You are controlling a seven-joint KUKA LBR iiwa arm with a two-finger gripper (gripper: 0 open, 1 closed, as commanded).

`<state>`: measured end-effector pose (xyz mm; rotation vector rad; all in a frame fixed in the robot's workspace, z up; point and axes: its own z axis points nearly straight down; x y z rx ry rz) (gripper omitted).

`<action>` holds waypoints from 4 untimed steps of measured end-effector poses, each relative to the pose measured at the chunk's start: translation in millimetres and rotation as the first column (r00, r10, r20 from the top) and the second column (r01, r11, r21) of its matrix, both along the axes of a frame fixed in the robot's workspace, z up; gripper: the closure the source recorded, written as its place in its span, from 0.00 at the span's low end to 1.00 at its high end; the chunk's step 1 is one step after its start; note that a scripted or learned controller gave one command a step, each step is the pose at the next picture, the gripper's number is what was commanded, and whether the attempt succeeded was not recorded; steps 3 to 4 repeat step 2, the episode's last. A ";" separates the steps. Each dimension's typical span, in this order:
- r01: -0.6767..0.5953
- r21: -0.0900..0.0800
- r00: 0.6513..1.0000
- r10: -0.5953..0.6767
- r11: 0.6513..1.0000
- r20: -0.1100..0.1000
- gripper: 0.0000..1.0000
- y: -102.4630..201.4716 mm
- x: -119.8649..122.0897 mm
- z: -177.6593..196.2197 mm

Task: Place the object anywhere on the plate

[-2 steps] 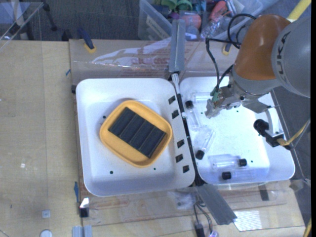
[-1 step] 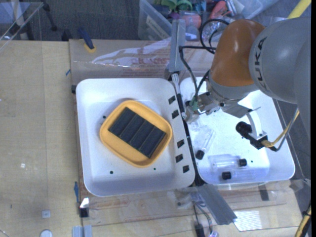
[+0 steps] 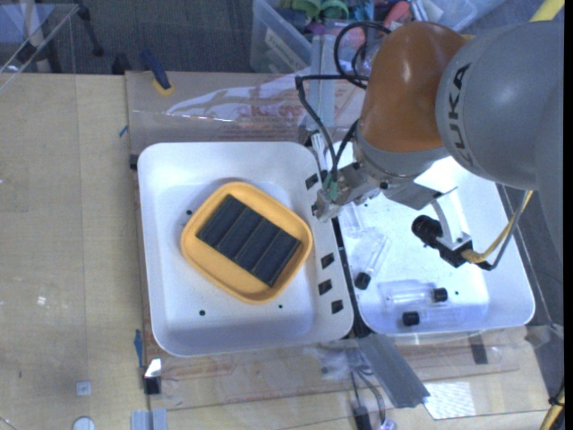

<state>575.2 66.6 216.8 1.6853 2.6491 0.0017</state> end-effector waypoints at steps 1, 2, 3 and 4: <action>-0.244 0.001 0.970 0.244 0.970 -0.006 1.00 24.5 -23.9 -32.7; -0.243 0.001 0.970 0.243 0.970 -0.006 0.00 24.1 -23.7 -32.7; -0.243 0.001 0.970 0.243 0.970 -0.006 0.00 24.1 -23.7 -32.7; -0.243 0.001 0.970 0.243 0.970 -0.006 0.00 24.1 -23.7 -32.7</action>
